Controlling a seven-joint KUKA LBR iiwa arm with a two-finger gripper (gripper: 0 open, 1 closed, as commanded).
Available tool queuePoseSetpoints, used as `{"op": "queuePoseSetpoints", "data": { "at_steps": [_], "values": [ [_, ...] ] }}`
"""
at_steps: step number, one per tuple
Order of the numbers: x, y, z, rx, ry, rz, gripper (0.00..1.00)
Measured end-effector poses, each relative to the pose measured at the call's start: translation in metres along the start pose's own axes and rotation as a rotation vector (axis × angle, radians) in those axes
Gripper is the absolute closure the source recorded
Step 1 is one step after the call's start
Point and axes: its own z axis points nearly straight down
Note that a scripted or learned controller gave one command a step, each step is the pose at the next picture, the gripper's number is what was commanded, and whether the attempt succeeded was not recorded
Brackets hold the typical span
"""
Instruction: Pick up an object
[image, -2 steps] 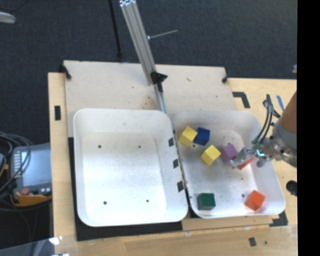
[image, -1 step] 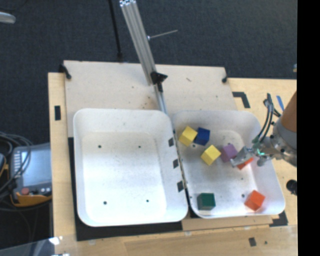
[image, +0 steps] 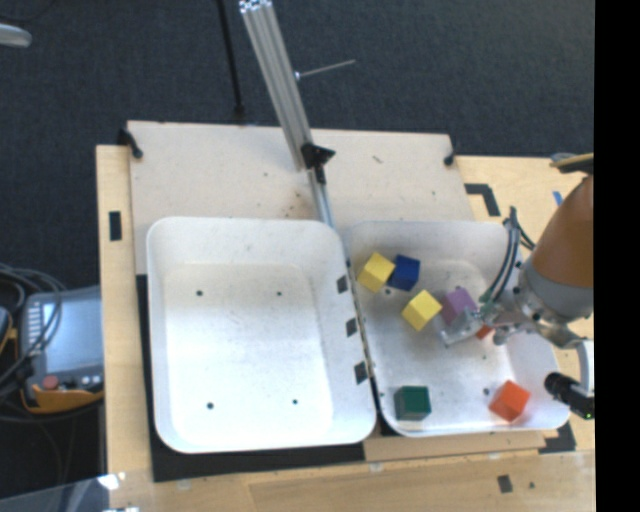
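Nearest the bench's front edge, in my right bin (image: 470, 428), a green cube (image: 412, 402) sat close to the front left corner, and an orange cube (image: 510, 400) sat toward the front right, the two well apart. Farther in, my pincer (image: 462, 328) hung low over the middle of that bin, reaching in from the right below my orange wrist band. A purple cube (image: 459, 301) lay just at its tip, touching or nearly touching; I could not tell whether it sat between my fingers or only beside them, nor whether the pincer was spread or pressed together. Something small and red (image: 485, 332) showed beside the pincer, too small to make out. Just left of the purple cube lay a yellow cube (image: 421, 309), tilted on the bin floor. Beyond it, near the bin's back left, another yellow cube (image: 377, 271) and a blue cube (image: 406, 271) stood touching side by side. To the left, the other white bin (image: 250, 330) lay alongside. Farthest back, a slanted metal pole (image: 285, 95) rose from between the bins.
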Motion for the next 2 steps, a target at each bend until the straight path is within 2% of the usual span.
{"op": "queuePoseSetpoints", "data": {
  "at_steps": [1, 2],
  "values": [
    [-0.002, 0.002, 0.048, -0.007, -0.002, 0.001, 0.00],
    [-0.003, 0.003, 0.035, -0.012, -0.002, 0.008, 1.00]
  ]
}}
